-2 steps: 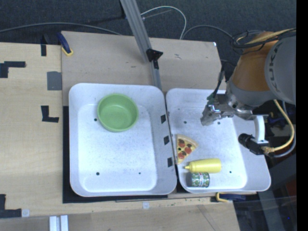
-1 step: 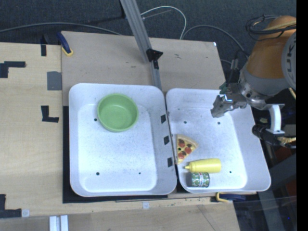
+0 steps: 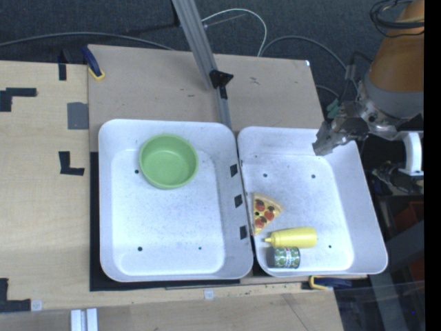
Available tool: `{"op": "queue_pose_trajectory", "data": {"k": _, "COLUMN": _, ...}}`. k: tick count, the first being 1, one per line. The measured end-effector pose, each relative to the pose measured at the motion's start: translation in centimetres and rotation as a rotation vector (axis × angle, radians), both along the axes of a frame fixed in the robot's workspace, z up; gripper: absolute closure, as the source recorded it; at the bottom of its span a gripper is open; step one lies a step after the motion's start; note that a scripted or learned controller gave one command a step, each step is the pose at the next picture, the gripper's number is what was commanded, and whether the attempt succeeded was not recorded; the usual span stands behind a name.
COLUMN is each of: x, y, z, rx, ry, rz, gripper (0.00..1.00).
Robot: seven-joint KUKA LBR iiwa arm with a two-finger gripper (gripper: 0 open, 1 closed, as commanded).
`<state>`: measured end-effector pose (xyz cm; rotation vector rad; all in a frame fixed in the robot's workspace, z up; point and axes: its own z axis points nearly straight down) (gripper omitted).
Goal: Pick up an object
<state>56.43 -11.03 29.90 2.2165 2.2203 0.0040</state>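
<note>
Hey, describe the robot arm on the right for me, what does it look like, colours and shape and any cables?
The arm is a thick rounded body, with a broad orange band above a grey wrist section. The gripper at its end is a dark grey metal piece, narrower than the arm, tapering toward its tip. Thin dark cables run along the wrist near the gripper. No markings are readable at this sharpness.

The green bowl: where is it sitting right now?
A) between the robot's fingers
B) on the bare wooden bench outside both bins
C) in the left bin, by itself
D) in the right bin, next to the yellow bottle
C: the green bowl rests upright in the upper part of the left bin, while the yellow bottle, pizza slice and small can lie in the right bin.
</note>
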Motion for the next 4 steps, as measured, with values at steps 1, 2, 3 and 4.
{"op": "queue_pose_trajectory", "data": {"k": 1, "x": 1.9, "y": 4.9, "z": -1.8, "rx": 0.002, "ry": 0.007, "rz": 0.004, "gripper": 1.0}}
{"op": "queue_pose_trajectory", "data": {"k": 2, "x": 2.0, "y": 10.5, "z": -3.1, "rx": 0.003, "ry": 0.008, "rz": 0.005, "gripper": 1.0}}
{"op": "queue_pose_trajectory", "data": {"k": 3, "x": 3.0, "y": 16.6, "z": -3.7, "rx": 0.003, "ry": 0.007, "rz": 0.006, "gripper": 1.0}}
{"op": "queue_pose_trajectory", "data": {"k": 4, "x": 3.6, "y": 20.9, "z": -5.0, "rx": 0.001, "ry": 0.007, "rz": 0.004, "gripper": 1.0}}
